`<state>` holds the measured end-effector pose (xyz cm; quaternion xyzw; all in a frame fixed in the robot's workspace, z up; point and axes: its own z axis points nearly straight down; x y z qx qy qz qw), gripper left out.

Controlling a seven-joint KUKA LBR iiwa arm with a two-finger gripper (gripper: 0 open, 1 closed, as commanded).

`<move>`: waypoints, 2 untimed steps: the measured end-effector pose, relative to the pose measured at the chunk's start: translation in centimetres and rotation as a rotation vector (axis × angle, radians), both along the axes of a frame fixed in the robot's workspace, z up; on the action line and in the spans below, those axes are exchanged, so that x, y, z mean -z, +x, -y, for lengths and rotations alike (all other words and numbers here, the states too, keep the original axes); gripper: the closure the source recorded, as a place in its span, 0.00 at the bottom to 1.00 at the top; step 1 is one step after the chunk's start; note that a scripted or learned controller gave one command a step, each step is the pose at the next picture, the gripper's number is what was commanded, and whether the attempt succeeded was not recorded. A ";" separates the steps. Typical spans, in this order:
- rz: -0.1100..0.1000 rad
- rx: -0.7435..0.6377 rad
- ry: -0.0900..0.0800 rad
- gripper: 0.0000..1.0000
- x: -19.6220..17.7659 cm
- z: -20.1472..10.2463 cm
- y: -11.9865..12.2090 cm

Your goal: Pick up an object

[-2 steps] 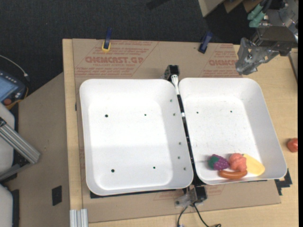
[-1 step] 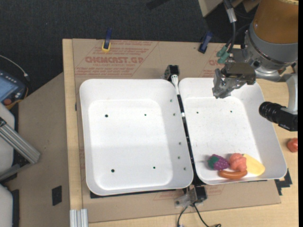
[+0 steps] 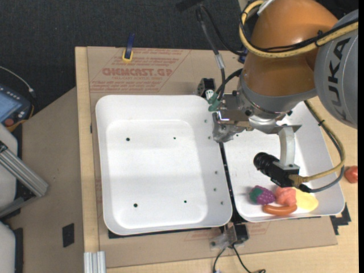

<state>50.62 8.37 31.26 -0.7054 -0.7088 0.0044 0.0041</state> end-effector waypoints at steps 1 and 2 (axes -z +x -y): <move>0.002 0.005 0.000 1.00 5.3 -1.0 -0.1; 0.011 0.001 0.002 1.00 6.2 -5.2 0.6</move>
